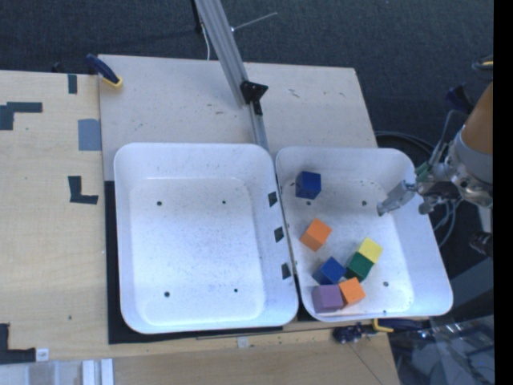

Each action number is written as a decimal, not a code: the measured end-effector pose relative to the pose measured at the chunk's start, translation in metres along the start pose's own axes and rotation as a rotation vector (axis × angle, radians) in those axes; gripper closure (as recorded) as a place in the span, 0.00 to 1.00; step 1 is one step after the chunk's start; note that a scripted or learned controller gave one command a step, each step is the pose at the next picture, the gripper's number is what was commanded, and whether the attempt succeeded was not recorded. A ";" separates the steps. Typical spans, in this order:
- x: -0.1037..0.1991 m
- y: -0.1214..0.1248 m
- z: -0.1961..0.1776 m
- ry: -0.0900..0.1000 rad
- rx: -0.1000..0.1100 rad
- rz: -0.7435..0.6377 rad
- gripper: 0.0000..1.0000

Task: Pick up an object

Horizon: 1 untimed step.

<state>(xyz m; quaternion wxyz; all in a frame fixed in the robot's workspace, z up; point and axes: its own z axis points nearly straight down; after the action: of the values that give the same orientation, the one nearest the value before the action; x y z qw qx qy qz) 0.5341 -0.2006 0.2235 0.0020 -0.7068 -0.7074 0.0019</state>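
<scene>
The small coloured blocks all lie in the right-hand shallow white bin (401,167), which sits right of centre in the frame. A dark blue cube (308,184) rests alone near that bin's upper left corner. Below it, toward the middle, sits an orange cube (316,234). Further down, a cluster gathers near the bin's lower edge: a yellow cube (369,250) touching a dark green cube (359,265), a second blue cube (329,270) just beside them, and a purple cube (327,297) pressed against a second orange cube (351,291).

The claw (398,196) hangs over the bin's right side, well apart from every block, with nothing between its fingers; whether they are spread or closed I cannot tell. The grey arm (465,163) enters from the right edge of the frame.

The left-hand white bin (192,155) touches the right one along its side. Both stand on the pale wooden surface (160,95).
</scene>
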 end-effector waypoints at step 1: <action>0.011 0.000 0.057 0.001 0.002 -0.001 0.00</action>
<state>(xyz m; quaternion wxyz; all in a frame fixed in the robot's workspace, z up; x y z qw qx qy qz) 0.5342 -0.1896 0.1663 0.0033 -0.7065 -0.7077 0.0021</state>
